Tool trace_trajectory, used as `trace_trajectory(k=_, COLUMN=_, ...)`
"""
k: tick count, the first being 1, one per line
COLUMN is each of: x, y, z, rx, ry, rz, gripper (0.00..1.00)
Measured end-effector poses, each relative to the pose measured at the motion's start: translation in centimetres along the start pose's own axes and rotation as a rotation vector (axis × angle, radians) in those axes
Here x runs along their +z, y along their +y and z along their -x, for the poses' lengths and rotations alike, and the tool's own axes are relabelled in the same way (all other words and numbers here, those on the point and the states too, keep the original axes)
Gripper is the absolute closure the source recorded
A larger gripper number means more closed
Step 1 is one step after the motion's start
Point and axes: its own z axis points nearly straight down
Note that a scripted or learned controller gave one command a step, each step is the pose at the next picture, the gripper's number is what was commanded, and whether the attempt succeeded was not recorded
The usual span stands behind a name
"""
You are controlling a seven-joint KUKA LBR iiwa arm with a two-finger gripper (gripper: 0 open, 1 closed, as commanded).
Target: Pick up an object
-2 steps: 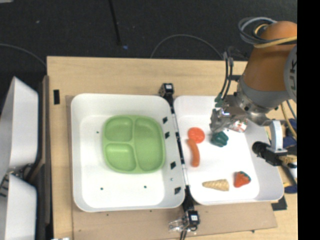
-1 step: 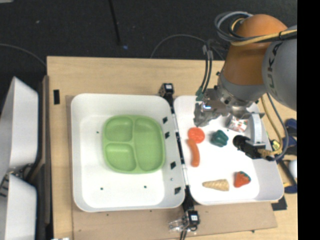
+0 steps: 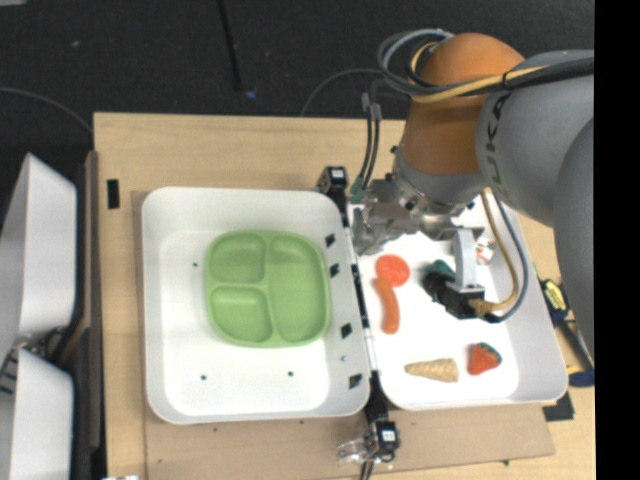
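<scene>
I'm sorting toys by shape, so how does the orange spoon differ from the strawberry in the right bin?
The orange spoon is long, with a round head and a thin handle; the strawberry is short and chunky. The spoon is plain orange, while the strawberry is red with a green top. The spoon lies near the bin's left wall, the strawberry toward its near right corner. Both rest flat in the right bin.

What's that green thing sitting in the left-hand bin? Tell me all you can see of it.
The green plate is a pale green divided dish, seemingly plastic, with rounded corners and three shallow compartments: two smaller ones and one larger. It lies flat, right side up, slightly turned, near the middle of the left bin. Its compartments hold nothing, and it touches only the bin floor.
</scene>
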Motion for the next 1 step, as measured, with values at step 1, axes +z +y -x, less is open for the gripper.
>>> trace_trajectory(k=1, x=-0.23, y=1.15, z=-5.65, rx=-0.002, ry=0.001, rz=0.003, gripper=1.00)
